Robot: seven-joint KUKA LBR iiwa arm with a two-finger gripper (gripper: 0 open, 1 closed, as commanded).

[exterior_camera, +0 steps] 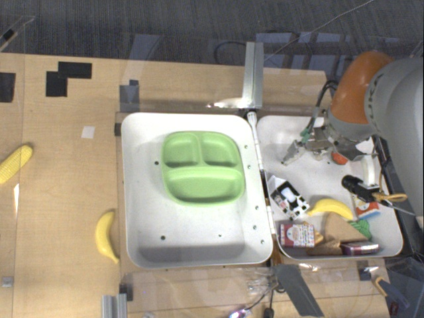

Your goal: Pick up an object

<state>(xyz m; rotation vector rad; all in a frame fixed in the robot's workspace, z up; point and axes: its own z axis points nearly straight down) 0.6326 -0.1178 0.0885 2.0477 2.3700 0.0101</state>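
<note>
Hovering over the right shallow white bin (278,130), my fingers (296,150) are spread and grasping nothing. The curved yellow plastic banana (331,208) lies nearer that bin's front edge; I should centre above it before descending.

Light wood bench top (59,197), dark grey carpeted floor (165,8) beyond its far edge. Black block-shaped marks (66,77) on bench at far left. Metal upright post (254,75) at far edge between the bins. Thin cable (344,12) runs across the floor upper right. Lighting even, soft glare on the wood.
</note>
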